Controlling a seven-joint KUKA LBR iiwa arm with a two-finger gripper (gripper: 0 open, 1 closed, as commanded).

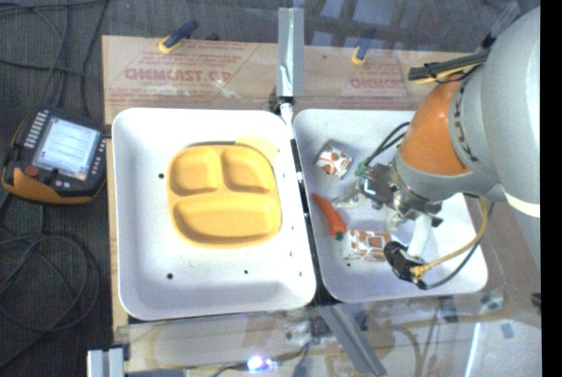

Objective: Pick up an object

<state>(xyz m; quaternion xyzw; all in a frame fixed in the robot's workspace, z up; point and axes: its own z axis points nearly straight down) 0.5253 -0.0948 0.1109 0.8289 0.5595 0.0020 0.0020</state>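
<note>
Arm bends down into right bin (457, 283); gripper (379, 191) sits just right of the carrot (330, 213). Jaw state: cannot tell.

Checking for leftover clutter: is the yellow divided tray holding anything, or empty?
Empty. The yellow tray in the left bin shows three bare compartments.
</note>
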